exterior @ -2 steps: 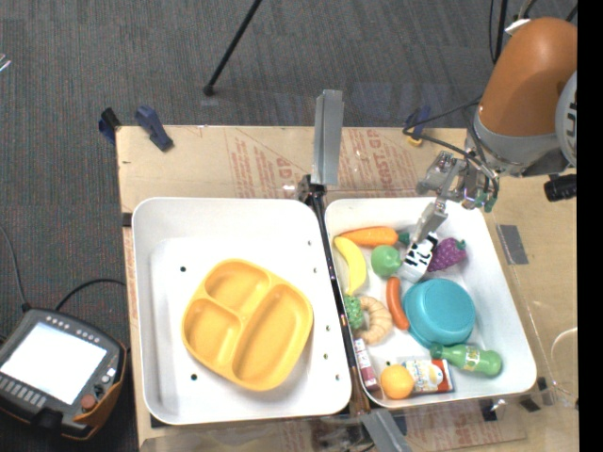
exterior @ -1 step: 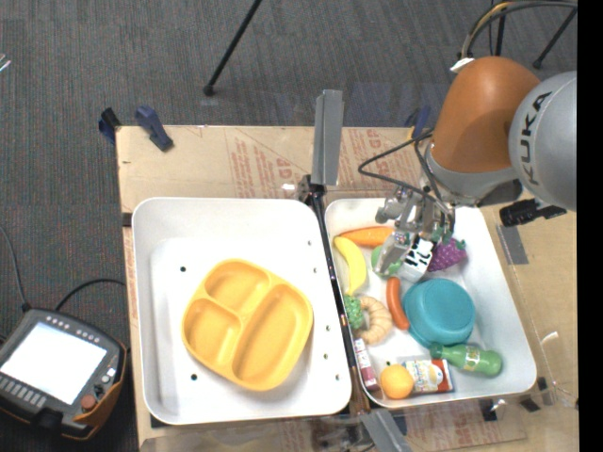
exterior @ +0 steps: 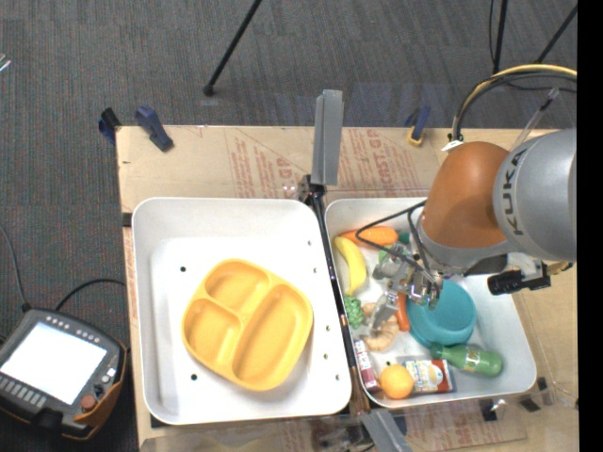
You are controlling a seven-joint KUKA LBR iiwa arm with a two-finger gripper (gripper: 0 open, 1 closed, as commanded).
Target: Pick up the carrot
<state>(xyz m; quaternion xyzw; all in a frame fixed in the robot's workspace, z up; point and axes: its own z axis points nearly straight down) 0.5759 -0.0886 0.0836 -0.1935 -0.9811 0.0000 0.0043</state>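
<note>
The bench (exterior: 226, 163) carried two shallow white bins side by side. The left bin (exterior: 151, 252) held a yellow divided plate (exterior: 247, 323) lying flat near its middle. The right bin (exterior: 523, 347) was crowded with toy food, and the grey arm (exterior: 542, 196) with its orange band (exterior: 466, 196) reached in over it from the right.

The gripper (exterior: 407, 285) hung low over the middle of the right bin, amid the clutter; whether it was wide, narrow or holding anything could not be told.

A teal bowl (exterior: 445, 316) sat just right of the gripper. A green bottle (exterior: 468, 358) lay on its side near the bowl's near edge. A banana (exterior: 351, 262) lay along the bin's left wall.

The carrot (exterior: 379, 236) lay at the far end of the right bin, just beyond the banana's far tip and beside the orange band, apart from the gripper.

A small juice carton (exterior: 431, 375) lay flat at the near edge, with an orange (exterior: 397, 381) touching its left side. A green broccoli piece (exterior: 352, 311) sat near the banana's near end.
</note>
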